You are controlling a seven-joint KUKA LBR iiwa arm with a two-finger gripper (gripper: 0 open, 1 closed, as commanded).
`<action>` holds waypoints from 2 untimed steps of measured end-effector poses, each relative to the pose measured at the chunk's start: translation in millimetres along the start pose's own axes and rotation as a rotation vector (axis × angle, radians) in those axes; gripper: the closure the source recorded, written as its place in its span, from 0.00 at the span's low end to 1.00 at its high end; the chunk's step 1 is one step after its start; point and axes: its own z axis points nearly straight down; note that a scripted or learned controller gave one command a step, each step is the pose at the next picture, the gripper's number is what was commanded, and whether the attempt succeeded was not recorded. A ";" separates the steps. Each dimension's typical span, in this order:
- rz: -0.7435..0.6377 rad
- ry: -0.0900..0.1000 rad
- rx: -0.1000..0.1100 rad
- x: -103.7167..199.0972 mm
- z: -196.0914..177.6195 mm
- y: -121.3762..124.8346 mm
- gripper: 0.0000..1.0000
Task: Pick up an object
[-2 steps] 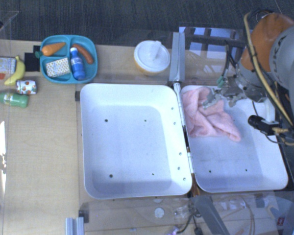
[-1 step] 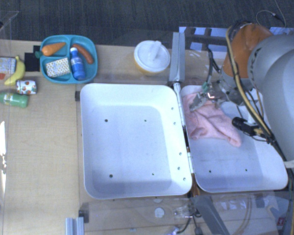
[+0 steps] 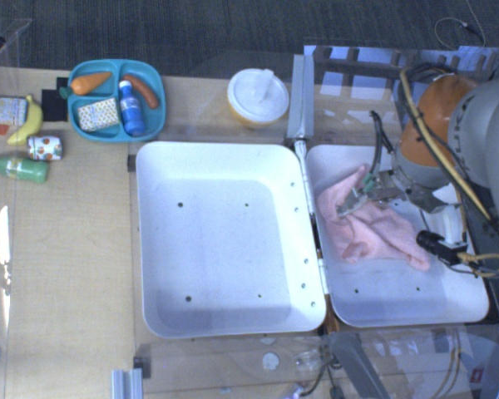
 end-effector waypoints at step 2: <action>0.055 -0.001 -0.008 -7.4 -2.3 -22.6 1.00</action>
